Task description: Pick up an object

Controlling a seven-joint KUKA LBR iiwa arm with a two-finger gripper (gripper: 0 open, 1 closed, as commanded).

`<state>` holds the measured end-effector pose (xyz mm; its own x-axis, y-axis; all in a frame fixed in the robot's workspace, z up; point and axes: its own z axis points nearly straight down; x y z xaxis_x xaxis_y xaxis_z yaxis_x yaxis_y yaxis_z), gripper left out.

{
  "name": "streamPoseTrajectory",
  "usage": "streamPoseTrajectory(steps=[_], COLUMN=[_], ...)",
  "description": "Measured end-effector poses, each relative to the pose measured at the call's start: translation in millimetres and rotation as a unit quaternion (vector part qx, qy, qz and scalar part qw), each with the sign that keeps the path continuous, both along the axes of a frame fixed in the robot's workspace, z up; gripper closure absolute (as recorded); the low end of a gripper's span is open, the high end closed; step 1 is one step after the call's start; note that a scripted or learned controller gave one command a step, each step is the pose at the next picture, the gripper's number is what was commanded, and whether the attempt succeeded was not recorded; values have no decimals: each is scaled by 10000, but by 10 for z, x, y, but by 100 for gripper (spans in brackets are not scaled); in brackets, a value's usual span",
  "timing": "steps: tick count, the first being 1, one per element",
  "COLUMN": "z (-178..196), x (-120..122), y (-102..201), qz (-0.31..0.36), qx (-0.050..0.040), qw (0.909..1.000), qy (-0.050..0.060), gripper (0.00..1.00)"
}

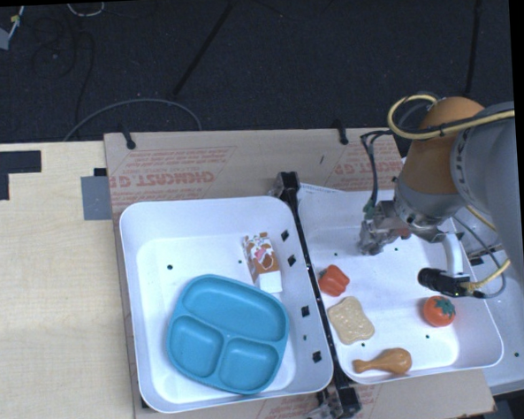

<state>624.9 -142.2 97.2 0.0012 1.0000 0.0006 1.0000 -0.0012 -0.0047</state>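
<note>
My gripper (373,239) hangs over the upper middle of the right bin (483,346), pointing down at the bin floor, with nothing seen between its fingers. Below it and to the left lies an orange-red pepper (334,279). A slice of toast (350,320) lies lower still, and a chicken drumstick (384,362) sits near the bin's front wall. A small tomato (438,311) rests at the right side, just below a black part of the arm.
The left bin (141,256) holds a blue divided plate (226,334) and a small printed packet (262,261) near the divider. A black clamp (288,187) sits where the bins meet. The grey arm with its orange band (444,149) fills the right bin's upper right.
</note>
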Motion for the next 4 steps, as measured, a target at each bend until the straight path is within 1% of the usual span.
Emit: streamPoseTrajectory(steps=[1, 2, 3, 4], z=[632, 1105, 1743, 1773], x=[-21, -90, -76, -74], y=[13, 44, 30, 29], qz=[8, 11, 11, 24], qx=[-6, -4, -8, -4], qw=[10000, 10000, 10000, 10000], qy=[-39, -35, -42, -18], gripper=[100, 100, 100, 100])
